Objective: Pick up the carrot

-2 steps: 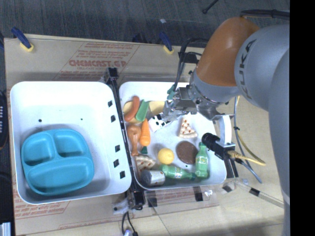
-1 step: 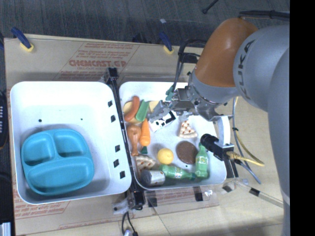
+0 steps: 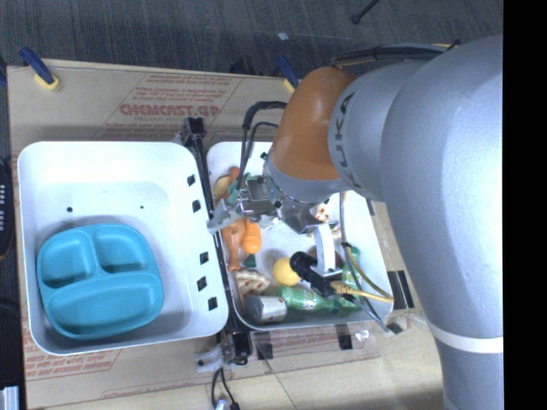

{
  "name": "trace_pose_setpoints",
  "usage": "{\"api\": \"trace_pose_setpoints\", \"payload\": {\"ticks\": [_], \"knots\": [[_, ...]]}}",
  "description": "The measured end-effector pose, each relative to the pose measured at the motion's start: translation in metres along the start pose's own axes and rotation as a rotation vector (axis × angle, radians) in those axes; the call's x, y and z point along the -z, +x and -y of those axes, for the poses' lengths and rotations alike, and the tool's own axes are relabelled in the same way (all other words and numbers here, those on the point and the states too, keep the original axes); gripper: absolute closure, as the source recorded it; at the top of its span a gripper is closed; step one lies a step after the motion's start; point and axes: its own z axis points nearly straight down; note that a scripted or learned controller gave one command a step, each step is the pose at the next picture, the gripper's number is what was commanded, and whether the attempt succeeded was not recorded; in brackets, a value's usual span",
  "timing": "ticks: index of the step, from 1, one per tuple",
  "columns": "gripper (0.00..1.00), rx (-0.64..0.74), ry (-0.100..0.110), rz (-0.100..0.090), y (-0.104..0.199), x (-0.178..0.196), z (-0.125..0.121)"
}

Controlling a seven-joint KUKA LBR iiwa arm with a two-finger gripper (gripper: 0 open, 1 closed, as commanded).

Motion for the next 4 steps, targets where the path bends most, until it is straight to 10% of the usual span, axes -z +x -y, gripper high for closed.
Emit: {"api": "trace_pose_setpoints", "payload": {"ticks": [1,2,3,4], "knots": [[0.00,-0.145,-0.002,0.000,-0.053,0.002,0.040],[0.00,-0.332,-0.005,-0.002,-0.092,-0.098,0.027],[1.00,-0.324,0.000,-0.004,-0.091,-0.089,0.027],[1.00,-0.317,-0.016,-0.003,-0.051,0.037,-0.036]]}}
